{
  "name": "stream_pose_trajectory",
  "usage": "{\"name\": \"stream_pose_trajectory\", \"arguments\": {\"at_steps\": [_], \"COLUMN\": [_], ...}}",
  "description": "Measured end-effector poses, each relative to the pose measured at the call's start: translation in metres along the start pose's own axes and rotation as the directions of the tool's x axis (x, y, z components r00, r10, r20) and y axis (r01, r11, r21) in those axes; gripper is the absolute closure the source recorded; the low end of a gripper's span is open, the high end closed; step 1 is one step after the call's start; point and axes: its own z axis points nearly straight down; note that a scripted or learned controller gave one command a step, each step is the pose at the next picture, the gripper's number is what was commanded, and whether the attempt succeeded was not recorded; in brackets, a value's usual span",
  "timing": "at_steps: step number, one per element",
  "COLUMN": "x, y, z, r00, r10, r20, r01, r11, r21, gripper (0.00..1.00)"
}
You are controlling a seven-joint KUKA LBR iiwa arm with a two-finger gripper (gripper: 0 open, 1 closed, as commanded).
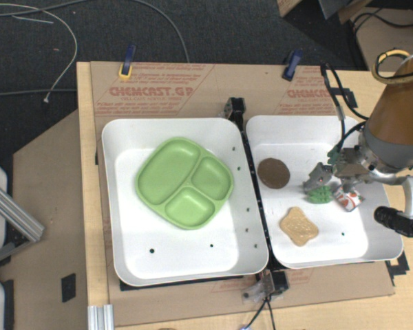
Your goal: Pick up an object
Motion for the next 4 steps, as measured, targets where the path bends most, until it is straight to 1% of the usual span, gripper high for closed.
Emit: {"name": "stream_pose_trajectory", "arguments": {"at_steps": [1,2,3,4], "x": [0.0,-0.002,-0.002,-0.002], "y": [0.003,0.003,0.004,0.004], "z": [-0.007,0.056,0.106,0.095], "r00": [1.0,1.0,1.0,1.0], "r10": [-0.004,-0.003,-0.003,-0.002], "r20": [0.002,0.001,0.002,0.002], "r01": [0.004,0.003,0.003,0.002], "r11": [1.0,1.0,1.0,1.0], "r21": [-0.014,-0.008,-0.014,-0.016], "gripper": [0.0,0.0,0.0,1.0]}}
